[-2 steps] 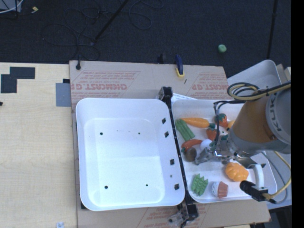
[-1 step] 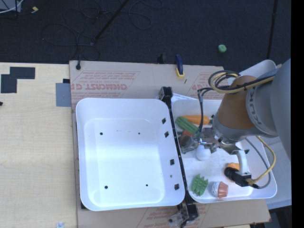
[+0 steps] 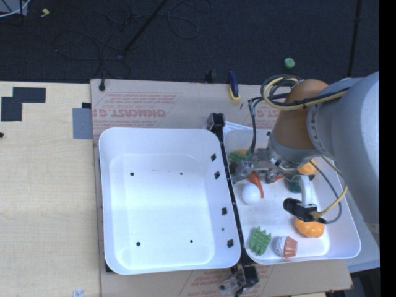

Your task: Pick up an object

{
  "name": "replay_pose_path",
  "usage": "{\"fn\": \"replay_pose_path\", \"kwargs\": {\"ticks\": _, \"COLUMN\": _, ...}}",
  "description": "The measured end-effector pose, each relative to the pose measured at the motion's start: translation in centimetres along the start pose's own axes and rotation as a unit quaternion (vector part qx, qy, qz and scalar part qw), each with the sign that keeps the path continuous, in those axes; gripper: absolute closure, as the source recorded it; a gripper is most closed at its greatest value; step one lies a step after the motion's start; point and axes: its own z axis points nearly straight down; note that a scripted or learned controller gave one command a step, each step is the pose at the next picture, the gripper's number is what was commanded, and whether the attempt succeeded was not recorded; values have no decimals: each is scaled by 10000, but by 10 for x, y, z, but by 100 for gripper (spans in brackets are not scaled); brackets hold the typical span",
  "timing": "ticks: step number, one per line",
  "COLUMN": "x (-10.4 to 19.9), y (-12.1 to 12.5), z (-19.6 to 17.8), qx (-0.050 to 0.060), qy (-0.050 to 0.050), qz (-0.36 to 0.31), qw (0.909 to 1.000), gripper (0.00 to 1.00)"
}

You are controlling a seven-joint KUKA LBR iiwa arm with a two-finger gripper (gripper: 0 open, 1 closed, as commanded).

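My gripper (image 3: 256, 167) is low in the right bin (image 3: 346, 243), near that bin's left wall. Just below it lie a white ball (image 3: 250, 194) and a thin orange-red piece (image 3: 257, 185); contact with either cannot be judged. A green object (image 3: 237, 157) lies to the gripper's left, against the wall. Toward the front of the bin sit a green ridged object (image 3: 260, 240), a pink-and-white round object (image 3: 286, 247) and an orange object (image 3: 309, 229). The wrist and arm cover the bin's back part.
The left bin (image 3: 111, 166) stands beside the right one, with a black divider (image 3: 226, 184) between them. Both rest on a cardboard sheet (image 3: 142, 107). Another orange bit (image 3: 307, 167) peeks out under the wrist.
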Motion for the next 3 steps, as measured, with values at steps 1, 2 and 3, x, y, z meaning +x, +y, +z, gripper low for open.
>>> {"fn": "replay_pose_path", "kwargs": {"ticks": 1, "x": -6, "y": 39, "z": 0, "qx": -4, "qy": -4, "qz": -11, "qw": 10000, "gripper": 0}}
{"fn": "replay_pose_path", "kwargs": {"ticks": 2, "x": -6, "y": 38, "z": -10, "qx": 22, "qy": -4, "qz": -33, "qw": 10000, "gripper": 100}}
{"fn": "replay_pose_path", "kwargs": {"ticks": 3, "x": 90, "y": 27, "z": -106, "qx": -26, "qy": 16, "qz": -34, "qw": 10000, "gripper": 100}}
